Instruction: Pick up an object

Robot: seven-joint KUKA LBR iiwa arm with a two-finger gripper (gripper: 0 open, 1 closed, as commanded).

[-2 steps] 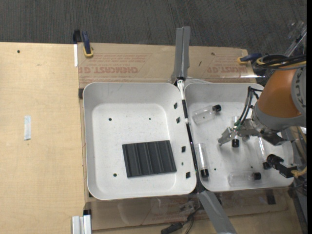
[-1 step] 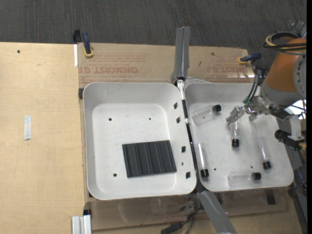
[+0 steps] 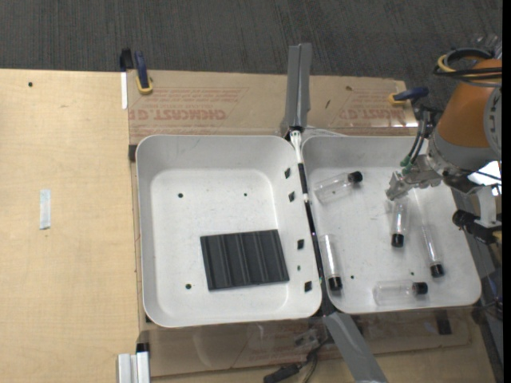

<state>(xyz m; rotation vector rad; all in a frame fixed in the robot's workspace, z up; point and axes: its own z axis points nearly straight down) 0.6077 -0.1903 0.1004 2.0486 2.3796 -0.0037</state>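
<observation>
- Approach step: my gripper hangs above the right bin (finger state I cannot tell).
- Nearest vial lies just below my tip; next, descend onto it.

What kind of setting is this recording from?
Likely a robotics lab bench: a robot arm reaches over two white bins, clear vials lie in the right one, and clamps hold the cardboard.

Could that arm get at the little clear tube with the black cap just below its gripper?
Probably yes. The gripper hangs just above that tube in the right bin, and nothing lies over it; the neighbouring tubes sit apart.
</observation>
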